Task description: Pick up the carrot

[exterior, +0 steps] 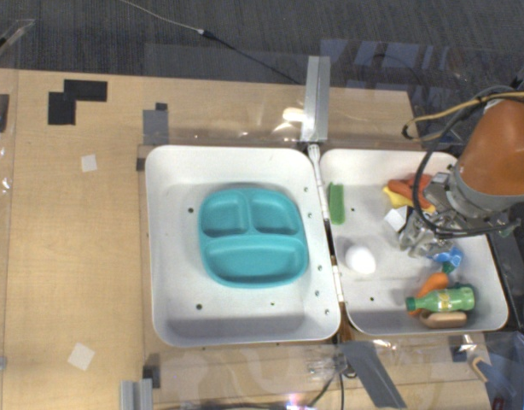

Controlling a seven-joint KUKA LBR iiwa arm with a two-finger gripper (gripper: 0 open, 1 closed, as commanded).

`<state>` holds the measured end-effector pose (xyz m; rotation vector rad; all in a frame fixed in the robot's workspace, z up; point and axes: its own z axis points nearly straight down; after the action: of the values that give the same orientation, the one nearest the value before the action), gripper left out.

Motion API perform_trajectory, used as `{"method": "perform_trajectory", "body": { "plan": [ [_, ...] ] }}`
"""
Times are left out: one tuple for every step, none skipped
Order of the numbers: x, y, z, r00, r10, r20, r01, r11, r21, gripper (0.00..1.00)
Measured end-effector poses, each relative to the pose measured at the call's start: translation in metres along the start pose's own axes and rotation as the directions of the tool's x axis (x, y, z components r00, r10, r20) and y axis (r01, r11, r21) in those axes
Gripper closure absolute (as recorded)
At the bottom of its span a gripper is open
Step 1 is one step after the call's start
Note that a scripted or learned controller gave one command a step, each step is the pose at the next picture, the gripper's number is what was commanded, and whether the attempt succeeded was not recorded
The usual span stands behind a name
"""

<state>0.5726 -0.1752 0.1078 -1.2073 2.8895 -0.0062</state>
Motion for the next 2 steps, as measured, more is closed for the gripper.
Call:
{"method": "perform_trajectory", "body": {
  "plan": [
    [0.044,0.034,0.015,0.992,-0.126,0.007,0.126,0.992,0.012,0.0],
    [-0.018,0.001,0.017,0.999,0.045,0.003,-0.045,0.999,0.005,0.0]
  ]
}}
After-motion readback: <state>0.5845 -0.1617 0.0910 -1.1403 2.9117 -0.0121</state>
